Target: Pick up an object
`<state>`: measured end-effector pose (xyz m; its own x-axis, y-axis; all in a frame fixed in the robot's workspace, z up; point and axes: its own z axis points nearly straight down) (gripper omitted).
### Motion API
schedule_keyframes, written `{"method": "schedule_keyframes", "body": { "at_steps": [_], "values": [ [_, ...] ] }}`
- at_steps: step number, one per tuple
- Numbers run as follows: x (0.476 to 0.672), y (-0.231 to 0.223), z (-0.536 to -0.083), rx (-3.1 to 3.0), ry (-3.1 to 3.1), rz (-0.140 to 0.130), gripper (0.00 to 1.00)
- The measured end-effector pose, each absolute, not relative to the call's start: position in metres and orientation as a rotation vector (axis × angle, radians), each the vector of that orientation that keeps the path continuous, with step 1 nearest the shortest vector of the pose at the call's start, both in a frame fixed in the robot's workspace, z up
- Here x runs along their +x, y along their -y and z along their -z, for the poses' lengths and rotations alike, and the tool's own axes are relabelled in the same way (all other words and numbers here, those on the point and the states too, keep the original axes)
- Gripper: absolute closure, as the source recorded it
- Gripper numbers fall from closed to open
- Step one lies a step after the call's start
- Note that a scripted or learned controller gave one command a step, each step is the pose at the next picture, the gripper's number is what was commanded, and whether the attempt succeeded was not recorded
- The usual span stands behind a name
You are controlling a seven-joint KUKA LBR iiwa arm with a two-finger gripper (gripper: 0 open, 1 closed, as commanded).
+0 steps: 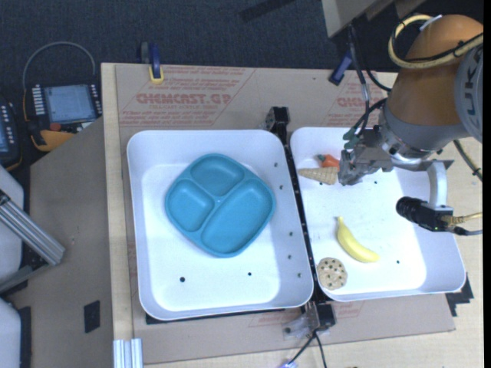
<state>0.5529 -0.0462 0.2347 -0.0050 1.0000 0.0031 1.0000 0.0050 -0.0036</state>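
White left bin (146, 205): blue divided plate (220, 204). Right bin (430, 271): banana (355, 241), cookie (331, 272), cone (318, 175); claw (349, 173) state unclear.

We logged the arm (430, 90) as a bulky rounded housing, orange across its domed top and grey below. A yellowish cable looped over the orange dome, and thin black cables ran along the left side toward the tool end. We saw partial dark lettering on the grey shell at the far right, unreadable. The gripper (349, 171) was a compact dark-grey metal block, details too small to resolve. A pale bracket with a black cylindrical part hung off the lower right.
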Motion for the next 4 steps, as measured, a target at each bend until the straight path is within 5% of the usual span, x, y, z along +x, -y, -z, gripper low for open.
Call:
{"method": "schedule_keyframes", "body": {
  "at_steps": [3,4],
  "values": [
    [0.493,-0.086,-0.226,-2.215,2.226,0.003,1.0],
    [0.493,-0.084,-0.225,-2.221,2.222,0.0,0.0]
  ]
}}
